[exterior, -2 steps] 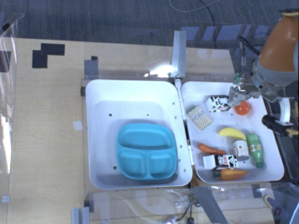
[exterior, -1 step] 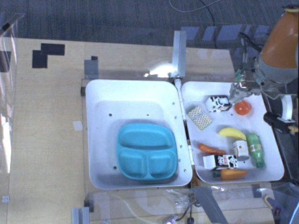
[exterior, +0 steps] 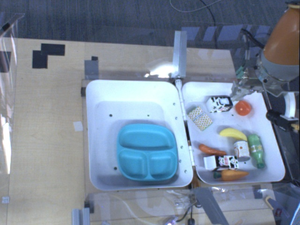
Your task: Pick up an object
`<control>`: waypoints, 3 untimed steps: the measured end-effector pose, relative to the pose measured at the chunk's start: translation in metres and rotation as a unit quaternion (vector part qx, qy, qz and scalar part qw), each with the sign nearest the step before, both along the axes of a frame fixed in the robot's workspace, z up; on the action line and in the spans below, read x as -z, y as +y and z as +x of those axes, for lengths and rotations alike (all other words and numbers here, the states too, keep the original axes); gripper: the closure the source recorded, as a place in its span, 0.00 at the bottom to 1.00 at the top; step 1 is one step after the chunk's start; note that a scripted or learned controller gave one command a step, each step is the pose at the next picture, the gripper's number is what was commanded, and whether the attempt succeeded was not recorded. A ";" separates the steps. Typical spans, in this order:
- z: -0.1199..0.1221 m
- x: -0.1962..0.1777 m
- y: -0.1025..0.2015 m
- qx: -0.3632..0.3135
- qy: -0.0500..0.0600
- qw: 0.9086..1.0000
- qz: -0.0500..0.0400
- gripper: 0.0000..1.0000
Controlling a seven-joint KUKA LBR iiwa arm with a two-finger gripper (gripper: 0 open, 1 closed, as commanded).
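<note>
The right bin [exterior: 276, 168] holds several small objects. A black-and-white cow-patterned piece [exterior: 219, 104] and a red-orange ball [exterior: 243, 108] lie near its far side. Further forward are a checkered packet [exterior: 200, 118], a yellow banana [exterior: 233, 134], a green bottle [exterior: 255, 150], a small can [exterior: 241, 150], a thin orange pepper [exterior: 212, 150], a cow-print box [exterior: 221, 162] and a carrot [exterior: 230, 175]. My gripper [exterior: 238, 91] hangs over the bin's far right part, just above and between the cow-patterned piece and the ball. Nothing shows in its grasp.
The left bin [exterior: 98, 102] carries a blue divided plate [exterior: 147, 151]. A metal post [exterior: 180, 53] rises behind the wall between the two bins. The arm's orange band [exterior: 283, 36] and grey wrist overhang the right bin's far right corner.
</note>
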State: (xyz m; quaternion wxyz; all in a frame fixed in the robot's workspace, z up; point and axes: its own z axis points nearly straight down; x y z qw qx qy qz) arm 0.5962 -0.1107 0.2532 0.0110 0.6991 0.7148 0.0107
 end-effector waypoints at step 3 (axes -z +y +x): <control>0.065 0.007 0.052 -0.222 0.011 0.975 -0.004 1.00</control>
